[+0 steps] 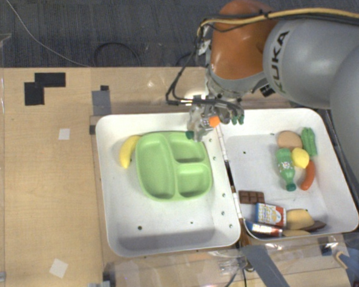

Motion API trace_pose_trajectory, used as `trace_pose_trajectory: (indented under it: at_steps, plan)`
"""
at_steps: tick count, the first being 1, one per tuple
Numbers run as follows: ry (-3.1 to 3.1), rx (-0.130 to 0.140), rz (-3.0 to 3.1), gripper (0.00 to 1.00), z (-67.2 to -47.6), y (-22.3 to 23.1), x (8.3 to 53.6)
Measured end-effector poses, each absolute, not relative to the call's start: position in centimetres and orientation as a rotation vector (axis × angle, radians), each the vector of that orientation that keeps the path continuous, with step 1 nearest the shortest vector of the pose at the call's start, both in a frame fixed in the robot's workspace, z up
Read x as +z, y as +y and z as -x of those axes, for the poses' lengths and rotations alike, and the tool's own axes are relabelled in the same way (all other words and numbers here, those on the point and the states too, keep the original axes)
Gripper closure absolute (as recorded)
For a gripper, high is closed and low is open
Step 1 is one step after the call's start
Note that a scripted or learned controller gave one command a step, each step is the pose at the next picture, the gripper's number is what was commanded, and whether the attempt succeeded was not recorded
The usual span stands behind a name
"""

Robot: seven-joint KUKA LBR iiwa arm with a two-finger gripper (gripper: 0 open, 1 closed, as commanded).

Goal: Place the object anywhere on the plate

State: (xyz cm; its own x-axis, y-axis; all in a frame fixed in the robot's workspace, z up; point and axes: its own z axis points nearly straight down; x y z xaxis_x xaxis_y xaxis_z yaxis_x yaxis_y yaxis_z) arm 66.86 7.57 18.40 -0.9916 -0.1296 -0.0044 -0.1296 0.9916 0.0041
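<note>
A small orange thing (pixel 214 122) sits at the jaws (pixel 210 123), above the far right corner of the green plate (pixel 172 165). It looks light and hard. I cannot tell if the jaws grip it.

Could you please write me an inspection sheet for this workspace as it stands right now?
Surface: wooden bench bearing two white bins, the left bin and the right bin, side by side.
Job's things: green plate with compartments in the left bin; banana beside the plate's left edge, not on it.
Clutter: right bin holds a green bottle, lemon, carrot, chocolate bar, small carton and other toy foods.
End effector: over the bins' shared edge near the plate's top right corner; something small and orange at its tip, grasp unclear.
Cables: black cable looping beside the wrist.
Surroundings: dark carpet beyond the bench.
</note>
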Motion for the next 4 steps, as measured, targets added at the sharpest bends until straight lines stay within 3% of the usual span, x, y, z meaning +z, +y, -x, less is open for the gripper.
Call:
trace_pose_trajectory:
  at_steps: [1,2,3,4]
  plan:
    - [3.003,0.002,0.891,1.00,-62.4,11.0,18.7]
    - [3.003,0.002,0.889,0.00,-62.4,11.0,18.7]
    - [2.800,-0.003,1.403,0.00,-60.2,6.3,21.1]
    - [2.539,0.000,1.837,0.00,-56.2,10.3,18.6]
